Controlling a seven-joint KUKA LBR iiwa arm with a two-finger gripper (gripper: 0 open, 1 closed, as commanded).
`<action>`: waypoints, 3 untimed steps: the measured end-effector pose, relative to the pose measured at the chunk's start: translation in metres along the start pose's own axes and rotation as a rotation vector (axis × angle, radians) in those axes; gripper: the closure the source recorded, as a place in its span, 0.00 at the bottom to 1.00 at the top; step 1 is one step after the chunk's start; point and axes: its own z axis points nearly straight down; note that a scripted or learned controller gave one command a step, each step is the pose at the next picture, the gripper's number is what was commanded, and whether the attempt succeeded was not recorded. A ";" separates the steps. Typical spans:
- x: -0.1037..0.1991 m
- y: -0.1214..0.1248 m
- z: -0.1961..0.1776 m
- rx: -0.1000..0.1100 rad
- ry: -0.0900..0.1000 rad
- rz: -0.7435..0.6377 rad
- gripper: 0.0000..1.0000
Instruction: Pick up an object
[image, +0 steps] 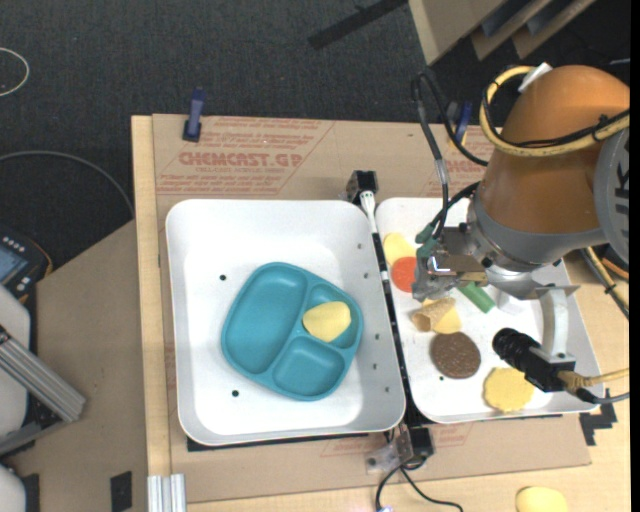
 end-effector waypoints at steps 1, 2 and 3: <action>0.079 -0.003 0.031 0.018 0.000 -0.003 1.00; 0.074 0.001 -0.096 -0.003 0.001 0.003 1.00; 0.185 0.057 -0.209 -0.003 0.005 -0.006 1.00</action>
